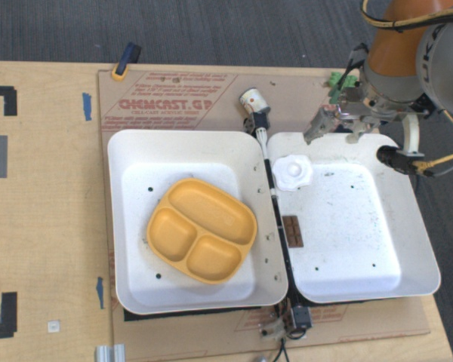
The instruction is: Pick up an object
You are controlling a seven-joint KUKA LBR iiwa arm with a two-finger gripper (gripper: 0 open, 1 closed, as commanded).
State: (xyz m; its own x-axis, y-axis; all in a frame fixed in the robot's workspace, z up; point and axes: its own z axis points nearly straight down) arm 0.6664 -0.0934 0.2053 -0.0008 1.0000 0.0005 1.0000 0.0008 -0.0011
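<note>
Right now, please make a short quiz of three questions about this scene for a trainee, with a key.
1. True or false: the yellow divided plate lies in the left bin.
2. Which bin holds the white lid-like object? A) left B) right
3. Fill in: the gripper hangs over the right bin's ____ edge.

Key: 1 true; 2 B; 3 far.

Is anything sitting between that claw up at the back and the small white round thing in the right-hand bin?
Nothing visible blocks it. The claw hangs over the back rim of the right white bin, and the small white round plastic piece lies in that bin's near-left corner, with bare bin floor between them.
</note>
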